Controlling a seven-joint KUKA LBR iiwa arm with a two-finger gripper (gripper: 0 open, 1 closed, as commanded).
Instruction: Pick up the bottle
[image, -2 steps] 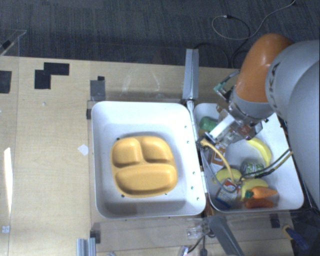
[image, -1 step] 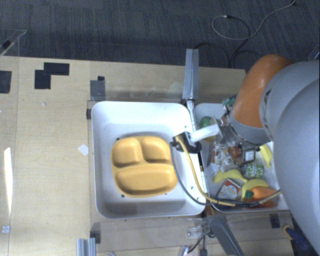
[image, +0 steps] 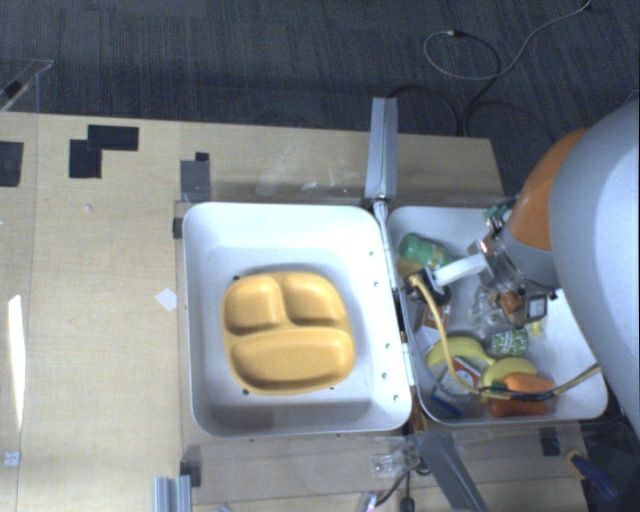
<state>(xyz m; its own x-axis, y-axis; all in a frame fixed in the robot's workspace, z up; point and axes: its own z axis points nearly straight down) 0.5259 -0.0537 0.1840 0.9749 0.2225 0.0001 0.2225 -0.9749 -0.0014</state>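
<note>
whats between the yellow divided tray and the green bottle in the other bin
In the camera view, bare white floor of the left bin, then the two bins' adjoining rims, separate the yellow tray from the green bottle lying in the right bin.

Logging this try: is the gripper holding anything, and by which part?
Cannot be told: the gripper is down among the right bin's clutter, fingertips hidden.
</note>
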